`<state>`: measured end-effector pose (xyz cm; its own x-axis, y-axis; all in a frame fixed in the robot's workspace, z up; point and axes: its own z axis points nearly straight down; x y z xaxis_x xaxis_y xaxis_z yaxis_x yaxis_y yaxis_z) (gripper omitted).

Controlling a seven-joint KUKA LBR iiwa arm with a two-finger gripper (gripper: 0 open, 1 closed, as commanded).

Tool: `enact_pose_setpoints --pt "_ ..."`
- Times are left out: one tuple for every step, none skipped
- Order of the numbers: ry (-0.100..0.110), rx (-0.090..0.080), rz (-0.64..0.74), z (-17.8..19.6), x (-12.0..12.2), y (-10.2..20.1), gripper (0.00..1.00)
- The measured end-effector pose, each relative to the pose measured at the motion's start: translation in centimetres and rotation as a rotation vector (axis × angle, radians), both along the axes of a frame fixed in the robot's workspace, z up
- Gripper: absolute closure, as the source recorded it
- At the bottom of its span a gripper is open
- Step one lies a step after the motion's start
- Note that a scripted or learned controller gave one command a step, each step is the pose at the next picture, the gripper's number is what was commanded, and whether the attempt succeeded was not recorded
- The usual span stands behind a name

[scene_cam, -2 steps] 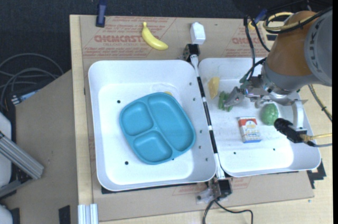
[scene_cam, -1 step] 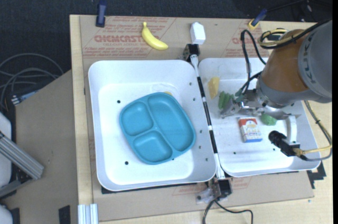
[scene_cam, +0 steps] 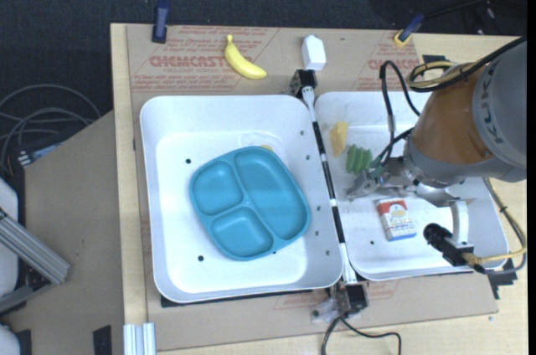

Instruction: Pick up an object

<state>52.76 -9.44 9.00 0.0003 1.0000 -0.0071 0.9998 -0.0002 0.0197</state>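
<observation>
Camera view: the arm [scene_cam: 469, 127] reaches in from the right and hangs low over the right bin [scene_cam: 494, 240], with the gripper [scene_cam: 368, 177] down near that bin's left wall. Whether it is spread, closed, or clamped on anything cannot be told from here, because the wrist covers most of it.

The main risk, as I judge it, is a miss or a double catch. A green object [scene_cam: 358, 158] lies just beside the gripper tip, with a pale yellow piece [scene_cam: 338, 136] near it against the dividing wall; closing here could nip both, or push the green one into the wall and skid off it. A small red-and-white box [scene_cam: 396, 219] lies flat just below, close enough to be nudged.

The green object looks small, ribbed and elongated, lying tilted on the bin floor. The box is flat and low, which I expect makes it hard to pinch. In the left bin [scene_cam: 167, 261] sits a blue divided tray [scene_cam: 248, 203], well apart from the gripper.
</observation>
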Motion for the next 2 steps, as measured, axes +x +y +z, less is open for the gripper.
enact_pose_setpoints --pt "0.0 0.001 0.001 0.0 -1.9 -0.3 0.0" --pt "0.001 0.003 0.002 -0.1 -3.3 -0.9 0.0"
